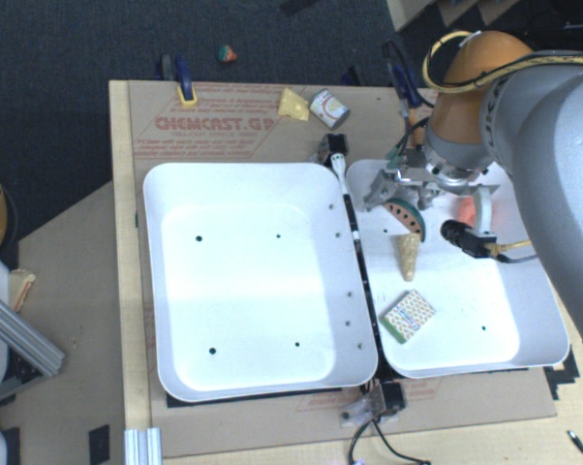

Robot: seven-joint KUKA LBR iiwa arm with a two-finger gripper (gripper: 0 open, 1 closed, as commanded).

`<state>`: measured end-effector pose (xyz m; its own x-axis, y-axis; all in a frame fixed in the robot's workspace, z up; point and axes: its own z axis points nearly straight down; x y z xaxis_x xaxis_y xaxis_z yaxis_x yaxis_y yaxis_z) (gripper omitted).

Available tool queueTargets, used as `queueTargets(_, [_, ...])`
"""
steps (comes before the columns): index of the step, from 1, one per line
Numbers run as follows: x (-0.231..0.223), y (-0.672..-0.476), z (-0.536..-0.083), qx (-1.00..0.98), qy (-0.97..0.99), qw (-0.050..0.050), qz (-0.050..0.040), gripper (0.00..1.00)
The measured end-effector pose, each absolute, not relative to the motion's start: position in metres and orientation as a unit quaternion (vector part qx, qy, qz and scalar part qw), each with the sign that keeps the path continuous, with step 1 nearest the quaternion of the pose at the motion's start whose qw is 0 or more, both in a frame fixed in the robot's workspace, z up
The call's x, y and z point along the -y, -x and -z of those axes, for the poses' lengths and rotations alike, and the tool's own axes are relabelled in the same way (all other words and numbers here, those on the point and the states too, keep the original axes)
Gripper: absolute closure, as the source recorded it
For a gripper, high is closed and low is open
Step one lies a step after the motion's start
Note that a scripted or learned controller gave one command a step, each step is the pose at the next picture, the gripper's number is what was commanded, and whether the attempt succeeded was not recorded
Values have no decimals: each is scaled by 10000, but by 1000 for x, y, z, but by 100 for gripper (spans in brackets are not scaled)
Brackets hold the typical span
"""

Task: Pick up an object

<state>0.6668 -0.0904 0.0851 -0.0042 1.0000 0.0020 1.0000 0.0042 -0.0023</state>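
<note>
The right bin (pixel 524 342) holds several things. A curved slice toy with a green rim and red inside (pixel 409 217) lies near its far left corner. A tan cone (pixel 408 256) lies just in front of it. A green and white patterned block (pixel 409 315) rests nearer the front, and a pink-red piece (pixel 467 207) lies further right, partly under the arm. My gripper (pixel 400 192) hangs low over the slice toy, open, its grey fingers (pixel 375 197) spread above the toy with nothing between them.
The left bin (pixel 175 260) stands beside the right one, sharing a black divider. Behind the bins on the bench lie a yellow scrap (pixel 293 105), a small white box (pixel 329 109) and a blue clamp (pixel 185 77). The bulky arm covers the right bin's far right corner.
</note>
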Motion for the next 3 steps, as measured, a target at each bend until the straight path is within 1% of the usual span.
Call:
queueTargets(1, [93,-667,-96,7078,7064,-2,-1,100])
queueTargets(3, [93,-668,-117,7085,7057,-30,7,100])
